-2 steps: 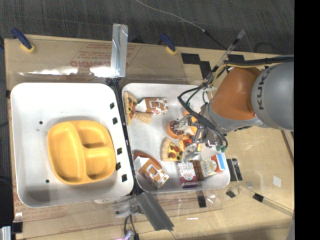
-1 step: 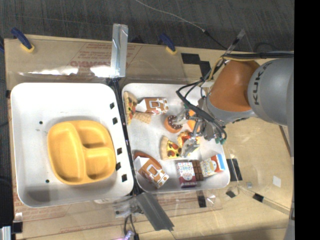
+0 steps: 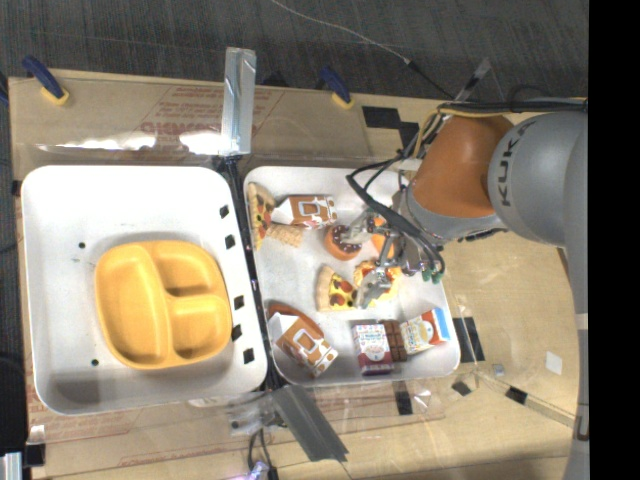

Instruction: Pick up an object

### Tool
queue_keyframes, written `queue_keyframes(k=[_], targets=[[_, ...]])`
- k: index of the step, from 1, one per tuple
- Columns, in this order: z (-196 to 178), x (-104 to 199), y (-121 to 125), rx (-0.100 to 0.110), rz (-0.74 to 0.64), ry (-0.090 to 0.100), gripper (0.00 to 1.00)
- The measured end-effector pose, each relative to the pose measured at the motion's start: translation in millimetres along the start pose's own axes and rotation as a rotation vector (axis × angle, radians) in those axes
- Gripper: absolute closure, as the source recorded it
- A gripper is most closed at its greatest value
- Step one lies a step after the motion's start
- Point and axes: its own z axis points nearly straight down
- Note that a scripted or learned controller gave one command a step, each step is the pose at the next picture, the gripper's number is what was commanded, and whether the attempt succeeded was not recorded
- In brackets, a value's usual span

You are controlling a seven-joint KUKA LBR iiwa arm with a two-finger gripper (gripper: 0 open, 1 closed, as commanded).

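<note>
the pizza slice toy (image 3: 337,289) was lying about the middle of the right bin (image 3: 300,176), and the gripper (image 3: 378,280) was down right beside it on the side toward the bin's right edge, over a small orange-and-grey jumble i couldn't make out. honestly couldn't tell how the hand was set, too much cable and clutter around the wrist, and nothing clearly sat in its grip. so my read: this was the reach/descent step, with no pick made yet.

rest of that bin was pretty packed. a donut (image 3: 343,240) sat just above the slice toward the far edge, a small carton with a house print (image 3: 313,209) and a waffle piece (image 3: 285,235) near the far left corner, another brown carton (image 3: 304,341) at the near left corner, and two little boxes (image 3: 373,346) along the near edge. the left bin (image 3: 60,198) held a yellow divided tray (image 3: 160,301).

next move probably needed the hand centred over one item and clear of its neighbours before closing, since everything was crowded there.
</note>
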Motion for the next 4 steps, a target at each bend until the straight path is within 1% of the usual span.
queue_keyframes(k=[1, 2, 3, 4], targets=[[4, 21, 20, -0.003, 0.184, 0.010, 0.00], [5, 21, 60, -0.003, 0.349, 0.016, 0.00], [4, 21, 87, 0.002, 0.533, 0.011, 0.00], [4, 20, 105, 0.001, 0.683, 0.011, 0.00]])
